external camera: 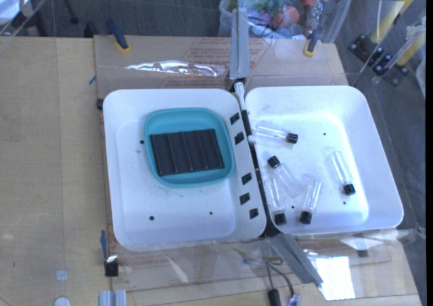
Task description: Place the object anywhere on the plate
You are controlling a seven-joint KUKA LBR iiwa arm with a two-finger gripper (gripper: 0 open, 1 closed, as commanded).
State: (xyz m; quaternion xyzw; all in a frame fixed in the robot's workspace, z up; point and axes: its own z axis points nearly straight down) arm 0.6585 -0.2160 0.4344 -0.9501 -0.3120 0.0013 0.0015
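Clear plastic vials with black caps (274, 135) lie scattered in the right white bin (379, 162); choose an isolated one, then lower it squarely over the teal square plate (154, 120).

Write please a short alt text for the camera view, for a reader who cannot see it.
Five clear vials with black caps lie scattered in the right white bin. The left bin holds a teal plate with a dark ribbed insert.

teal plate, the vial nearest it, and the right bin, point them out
teal plate (157, 122): camera view, on its upper-left rim.
vial nearest the plate (270, 135): camera view, on its clear body.
right bin (379, 162): camera view, on its right wall.
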